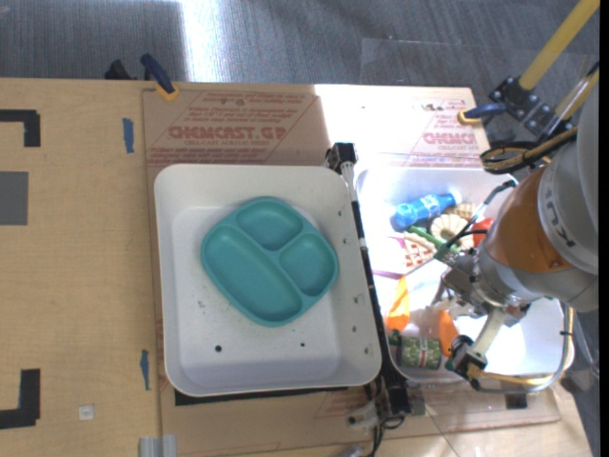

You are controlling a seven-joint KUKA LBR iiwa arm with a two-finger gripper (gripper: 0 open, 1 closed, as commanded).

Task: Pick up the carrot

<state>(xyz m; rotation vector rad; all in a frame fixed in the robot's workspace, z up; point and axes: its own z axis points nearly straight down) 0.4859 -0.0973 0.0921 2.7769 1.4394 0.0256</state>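
In the right bin (pixel 547 374), a slim orange carrot (pixel 398 303) lies near the left wall, its narrow end pointing to the back. My gripper (pixel 455 314) hangs low over the front middle of this bin, just right of the carrot. A second small orange piece (pixel 444 328) sits right under the gripper, partly hidden by it. I cannot tell whether the gripper touches either piece.
A blue bottle (pixel 423 208), a patterned packet (pixel 416 251) and a green can (pixel 419 352) crowd the right bin around the carrot. The left bin (pixel 190 350) holds a teal divided plate (pixel 269 260). Cables (pixel 509 155) trail along the arm.
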